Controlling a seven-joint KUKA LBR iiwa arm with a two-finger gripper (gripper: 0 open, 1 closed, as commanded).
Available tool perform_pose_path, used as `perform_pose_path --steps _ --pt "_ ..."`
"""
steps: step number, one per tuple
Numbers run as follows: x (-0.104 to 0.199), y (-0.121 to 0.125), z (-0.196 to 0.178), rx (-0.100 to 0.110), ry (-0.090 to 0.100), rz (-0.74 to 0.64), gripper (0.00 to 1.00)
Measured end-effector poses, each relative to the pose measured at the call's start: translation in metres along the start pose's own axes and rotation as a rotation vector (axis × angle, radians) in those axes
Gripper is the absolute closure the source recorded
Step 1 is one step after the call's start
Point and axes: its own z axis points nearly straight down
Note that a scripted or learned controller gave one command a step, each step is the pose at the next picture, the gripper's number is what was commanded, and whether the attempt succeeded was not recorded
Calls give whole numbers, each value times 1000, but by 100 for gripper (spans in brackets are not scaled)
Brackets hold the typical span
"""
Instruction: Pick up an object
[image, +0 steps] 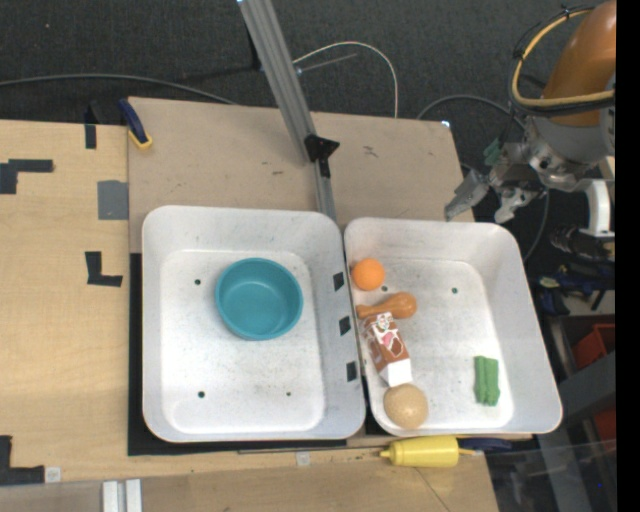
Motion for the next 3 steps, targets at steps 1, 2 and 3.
perform_pose_path --steps 1,2,3 --pt "0 0 0 0 -1 0 0" --pt "-9 3 57 5 0 1 0" --pt "-10 10 105 4 0 0 0"
